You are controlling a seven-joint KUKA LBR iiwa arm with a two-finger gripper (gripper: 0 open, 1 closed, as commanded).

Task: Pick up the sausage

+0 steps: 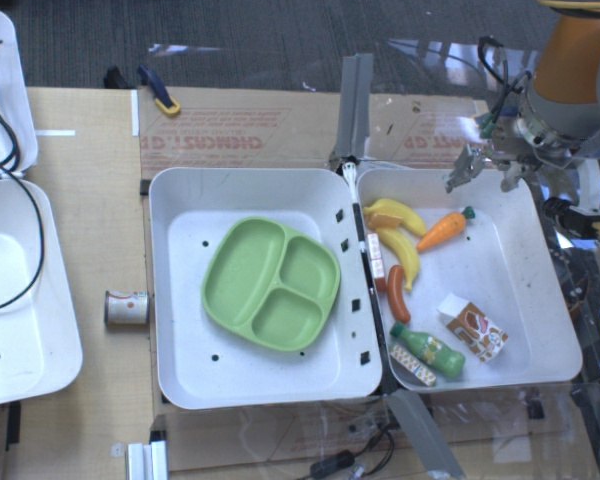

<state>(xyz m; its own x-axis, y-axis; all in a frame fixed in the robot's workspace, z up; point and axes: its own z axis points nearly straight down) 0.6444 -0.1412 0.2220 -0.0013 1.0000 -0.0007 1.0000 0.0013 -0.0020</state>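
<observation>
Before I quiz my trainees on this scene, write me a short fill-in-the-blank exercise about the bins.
1. The green plate lies in the ____ bin.
2. The sausage lies just below the ____.
3. The carrot has an orange body and a ____ top.
4. The gripper hovers near the right bin's ____ rim.

Missing words: left; bananas; green; far

The sausage (397,295) is a small reddish-brown link with rounded ends, lying flat on the floor of the right bin. It sits close to that bin's left wall, its long axis running from about 11 o'clock to 5 o'clock.
</observation>
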